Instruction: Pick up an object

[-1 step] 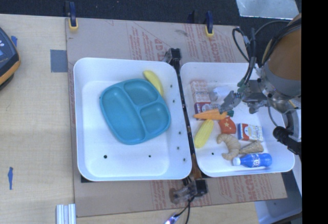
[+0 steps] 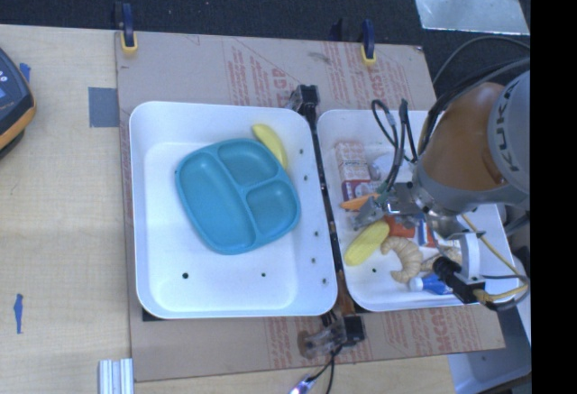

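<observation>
My gripper [image 2: 379, 208] hangs low over the middle of the right bin [image 2: 338, 126], under the grey and orange arm that reaches in from the right. It sits among a pile of small items. A yellow oblong toy [image 2: 365, 242] lies just below it, and an orange piece [image 2: 354, 200] pokes out to its left. A tan knobbly toy [image 2: 405, 259] lies to its lower right, with a blue piece [image 2: 434, 285] past that. A clear packet with a red label [image 2: 355, 166] lies just above the gripper. The arm hides part of the pile.
The left bin [image 2: 153, 284] holds a blue divided plate [image 2: 237, 194] with a yellow banana-shaped toy [image 2: 270, 145] at its upper right edge. Black cables [image 2: 389, 123] loop over the right bin's far side. A dark device [image 2: 11, 104] sits at the bench's left edge.
</observation>
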